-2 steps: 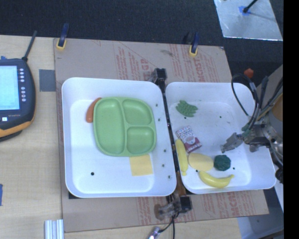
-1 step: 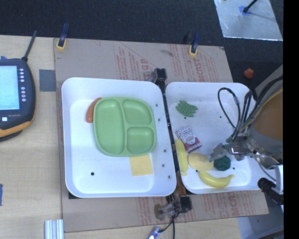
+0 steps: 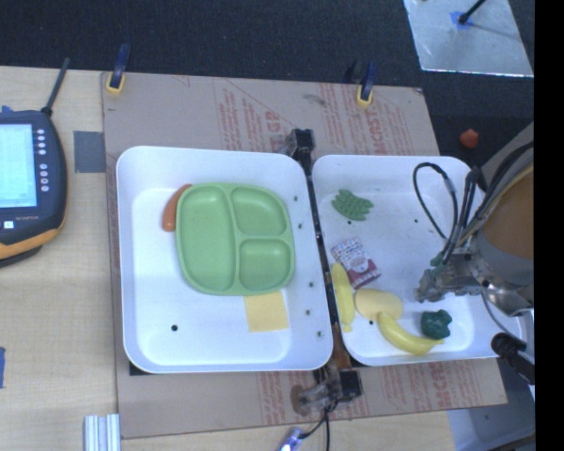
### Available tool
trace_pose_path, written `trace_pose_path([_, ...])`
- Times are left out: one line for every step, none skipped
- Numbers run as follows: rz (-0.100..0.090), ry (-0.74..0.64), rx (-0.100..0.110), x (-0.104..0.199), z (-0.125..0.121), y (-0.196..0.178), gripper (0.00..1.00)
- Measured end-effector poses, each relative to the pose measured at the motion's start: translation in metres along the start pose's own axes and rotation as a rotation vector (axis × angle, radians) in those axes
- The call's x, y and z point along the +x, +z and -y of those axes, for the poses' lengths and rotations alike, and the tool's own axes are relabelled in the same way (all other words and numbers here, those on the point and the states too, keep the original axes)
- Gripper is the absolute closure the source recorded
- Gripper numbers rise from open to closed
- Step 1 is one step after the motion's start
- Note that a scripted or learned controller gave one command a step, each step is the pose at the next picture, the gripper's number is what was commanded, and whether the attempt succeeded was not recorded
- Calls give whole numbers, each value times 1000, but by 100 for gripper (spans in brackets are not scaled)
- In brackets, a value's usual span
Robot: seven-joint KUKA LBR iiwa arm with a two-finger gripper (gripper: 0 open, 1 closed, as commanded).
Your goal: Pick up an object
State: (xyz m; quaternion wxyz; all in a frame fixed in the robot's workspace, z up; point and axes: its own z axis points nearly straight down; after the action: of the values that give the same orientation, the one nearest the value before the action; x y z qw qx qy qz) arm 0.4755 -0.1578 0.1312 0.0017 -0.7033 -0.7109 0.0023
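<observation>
- We find the pincer [image 3: 439, 285] low in the right bin [image 3: 395, 172] — whether clenched or released, we cannot tell.
- Nothing lifted yet: the green toy [image 3: 436, 323] and banana [image 3: 404, 336] lie just below it.

Glossy white plastic bins [image 3: 141, 252]

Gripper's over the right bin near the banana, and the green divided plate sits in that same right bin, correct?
Not quite. The camera view shows the green divided plate in the left bin, not the right. The rest holds: the gripper is over the right bin, near the banana.
</observation>
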Motion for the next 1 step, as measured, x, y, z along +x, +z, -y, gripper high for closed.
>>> trace_pose_path([0, 0, 0, 0, 0, 0, 0])
